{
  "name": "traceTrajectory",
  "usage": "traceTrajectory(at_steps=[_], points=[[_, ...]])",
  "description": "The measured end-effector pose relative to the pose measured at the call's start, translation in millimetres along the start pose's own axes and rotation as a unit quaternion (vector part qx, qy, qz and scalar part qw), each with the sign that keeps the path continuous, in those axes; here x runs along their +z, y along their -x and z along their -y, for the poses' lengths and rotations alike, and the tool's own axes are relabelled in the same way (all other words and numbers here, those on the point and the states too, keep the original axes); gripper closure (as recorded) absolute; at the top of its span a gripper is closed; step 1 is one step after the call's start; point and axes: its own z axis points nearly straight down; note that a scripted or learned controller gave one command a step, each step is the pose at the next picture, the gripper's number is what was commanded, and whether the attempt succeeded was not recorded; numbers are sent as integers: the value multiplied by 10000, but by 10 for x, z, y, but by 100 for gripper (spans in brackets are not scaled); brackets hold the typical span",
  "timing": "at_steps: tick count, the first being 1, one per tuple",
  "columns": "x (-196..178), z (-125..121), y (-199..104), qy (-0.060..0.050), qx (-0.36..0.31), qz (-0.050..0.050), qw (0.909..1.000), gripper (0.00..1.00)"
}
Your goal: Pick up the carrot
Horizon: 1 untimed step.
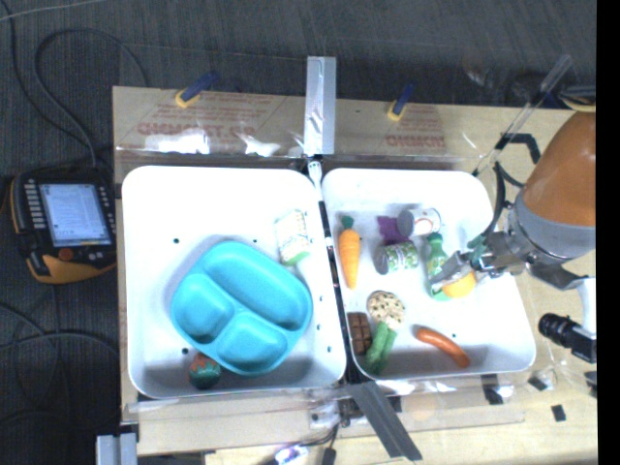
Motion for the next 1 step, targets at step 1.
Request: traceTrajectory(at_steps=[1], points=[[-1013, -132, -462, 11, -627, 0, 9980, 100]])
